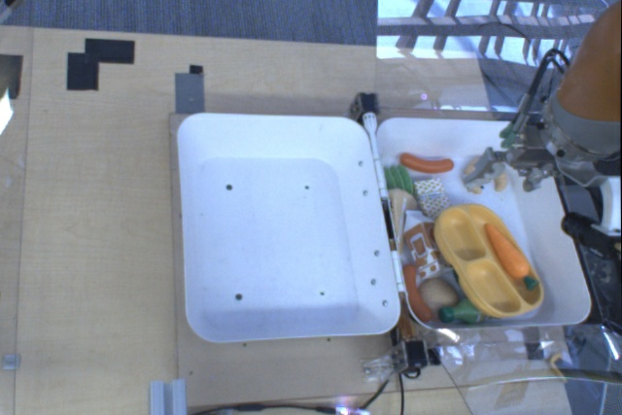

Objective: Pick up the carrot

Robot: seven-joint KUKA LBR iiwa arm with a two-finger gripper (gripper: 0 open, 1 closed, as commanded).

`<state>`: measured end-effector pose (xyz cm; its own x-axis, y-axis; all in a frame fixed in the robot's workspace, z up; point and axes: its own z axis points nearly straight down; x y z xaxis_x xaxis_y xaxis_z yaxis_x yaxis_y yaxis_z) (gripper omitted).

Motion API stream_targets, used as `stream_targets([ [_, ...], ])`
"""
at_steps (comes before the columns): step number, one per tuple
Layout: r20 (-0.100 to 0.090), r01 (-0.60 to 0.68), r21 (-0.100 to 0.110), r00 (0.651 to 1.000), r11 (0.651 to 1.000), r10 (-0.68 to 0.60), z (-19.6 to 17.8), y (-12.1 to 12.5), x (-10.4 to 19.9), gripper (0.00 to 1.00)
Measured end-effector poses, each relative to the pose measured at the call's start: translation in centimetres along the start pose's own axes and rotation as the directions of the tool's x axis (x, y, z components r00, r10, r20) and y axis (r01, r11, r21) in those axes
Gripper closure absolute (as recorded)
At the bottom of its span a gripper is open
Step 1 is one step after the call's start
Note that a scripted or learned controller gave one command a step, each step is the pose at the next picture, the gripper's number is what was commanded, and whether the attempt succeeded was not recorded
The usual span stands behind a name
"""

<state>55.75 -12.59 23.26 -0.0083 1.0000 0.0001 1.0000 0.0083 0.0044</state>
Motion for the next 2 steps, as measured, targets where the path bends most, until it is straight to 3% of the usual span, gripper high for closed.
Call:
stream_targets([
  [1, 0.008, 0.071, -0.013, 0.997, 0.997, -0.071, 13.2, -1.7, -4.0, 0.00],
  [2, 0.009, 0.074, -0.024, 0.997, 0.997, -0.073, 11.8, -1.3, -3.8, 1.00],
])
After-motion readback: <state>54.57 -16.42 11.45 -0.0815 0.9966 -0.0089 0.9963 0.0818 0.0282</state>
